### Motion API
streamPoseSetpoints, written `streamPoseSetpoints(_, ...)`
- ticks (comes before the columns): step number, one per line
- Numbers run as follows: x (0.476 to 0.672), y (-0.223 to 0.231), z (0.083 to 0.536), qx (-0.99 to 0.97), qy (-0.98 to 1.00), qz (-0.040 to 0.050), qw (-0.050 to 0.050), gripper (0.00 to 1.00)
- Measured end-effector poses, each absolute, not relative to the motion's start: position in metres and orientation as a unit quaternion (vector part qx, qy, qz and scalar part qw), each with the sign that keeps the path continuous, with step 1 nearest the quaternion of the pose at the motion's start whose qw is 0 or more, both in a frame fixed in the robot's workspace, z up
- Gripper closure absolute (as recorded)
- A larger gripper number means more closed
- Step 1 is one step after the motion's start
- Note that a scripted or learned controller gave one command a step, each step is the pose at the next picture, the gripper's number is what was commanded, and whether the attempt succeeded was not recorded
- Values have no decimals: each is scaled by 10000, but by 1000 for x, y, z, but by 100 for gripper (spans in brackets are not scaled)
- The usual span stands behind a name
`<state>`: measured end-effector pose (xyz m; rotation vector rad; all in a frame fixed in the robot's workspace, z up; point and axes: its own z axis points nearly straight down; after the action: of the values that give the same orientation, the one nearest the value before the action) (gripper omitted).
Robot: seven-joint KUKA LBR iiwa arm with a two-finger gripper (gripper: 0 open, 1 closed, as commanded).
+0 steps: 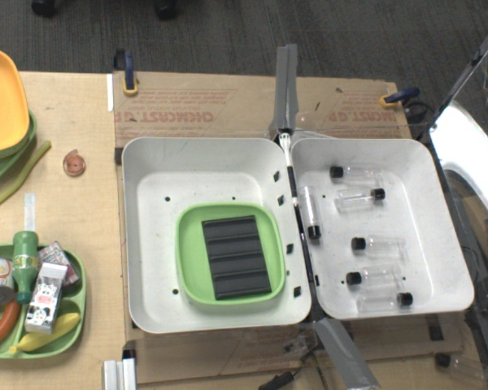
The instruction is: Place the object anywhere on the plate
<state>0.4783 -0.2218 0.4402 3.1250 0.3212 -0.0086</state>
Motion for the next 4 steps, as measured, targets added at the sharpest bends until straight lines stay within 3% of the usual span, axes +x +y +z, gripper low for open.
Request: streamPoseSetpoints(4,479,-221,440,9947,1025,-28,0,0)
